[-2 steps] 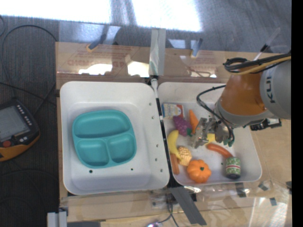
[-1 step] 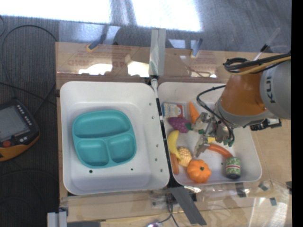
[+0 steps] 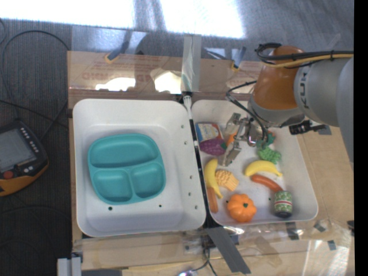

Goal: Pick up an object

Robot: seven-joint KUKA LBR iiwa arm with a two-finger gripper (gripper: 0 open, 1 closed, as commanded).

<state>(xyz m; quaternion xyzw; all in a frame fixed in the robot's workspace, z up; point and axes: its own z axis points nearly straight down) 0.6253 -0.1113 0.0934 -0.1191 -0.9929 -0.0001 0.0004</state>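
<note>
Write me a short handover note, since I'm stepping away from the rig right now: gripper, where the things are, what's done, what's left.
Gripper: low over the right bin, above the purple toy; nothing seen between its fingers.
Right bin holds: purple toy, corn, two bananas, sausage, pumpkin, broccoli, can.
Left bin: teal divided plate.
Done: arm is over the toys.
Left: grasp one and lift it.

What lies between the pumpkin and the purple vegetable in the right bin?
In the camera view, the corn cob lies between the pumpkin and the purple vegetable, with a banana just beside it.
</note>
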